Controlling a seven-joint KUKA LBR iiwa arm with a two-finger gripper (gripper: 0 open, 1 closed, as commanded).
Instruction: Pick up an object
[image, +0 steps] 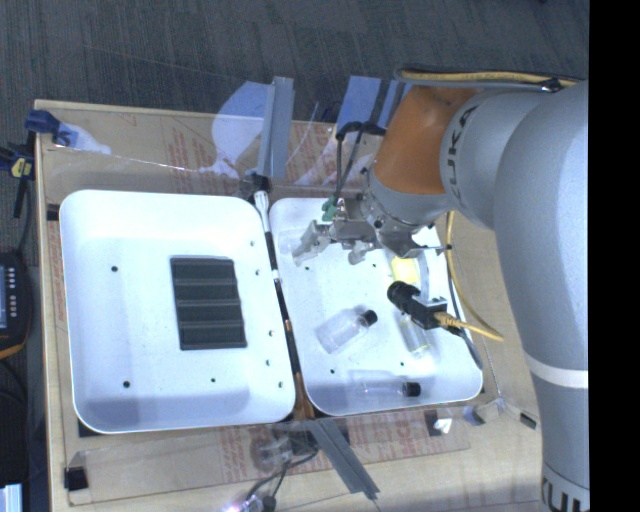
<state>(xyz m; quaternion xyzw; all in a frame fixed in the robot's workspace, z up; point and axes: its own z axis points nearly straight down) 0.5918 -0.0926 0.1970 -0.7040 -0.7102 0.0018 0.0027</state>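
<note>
The tool (330, 248) is held over the far part of the right bin (312, 290), close to the rim shared with the left bin (100, 300) and not far from the far rim. Its fingers are seen spread apart, and nothing is gripped between them. Bare white floor is seen beneath the tool and just nearer the camera than it. Nearer still, a small clear bottle (343, 329) with a black cap is lying on its side, apart from the tool. Further from the tool, by the bin's front rim, a clear tube (383, 384) with a dark end is laid lengthwise. A yellowish item (408, 268) is partly hidden on the tool's arm side. Across the shared rim, well apart from the tool, a dark ridged block (208, 302) is laid flat in the left bin, with open floor all round it.
</note>
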